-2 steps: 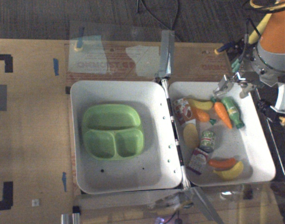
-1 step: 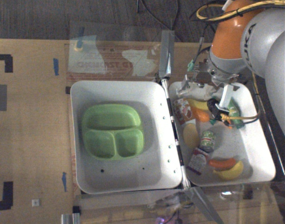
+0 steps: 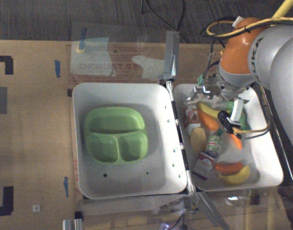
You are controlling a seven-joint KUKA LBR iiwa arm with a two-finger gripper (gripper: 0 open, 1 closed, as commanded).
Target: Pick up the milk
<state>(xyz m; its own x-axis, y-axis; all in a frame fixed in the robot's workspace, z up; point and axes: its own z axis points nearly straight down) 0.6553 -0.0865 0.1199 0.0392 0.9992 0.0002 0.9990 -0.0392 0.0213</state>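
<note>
Still unlifted, milk (image 3: 202, 165) beside green bottle (image 3: 213, 144).

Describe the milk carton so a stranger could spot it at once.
Look in the right-hand white bin, the one crowded with toy food. Near its front left corner, a small dark carton lies just below a pale yellow potato-like piece. It is the boxy, dark, labelled item there; the banana and carrot to its right are rounded and bright.
</note>
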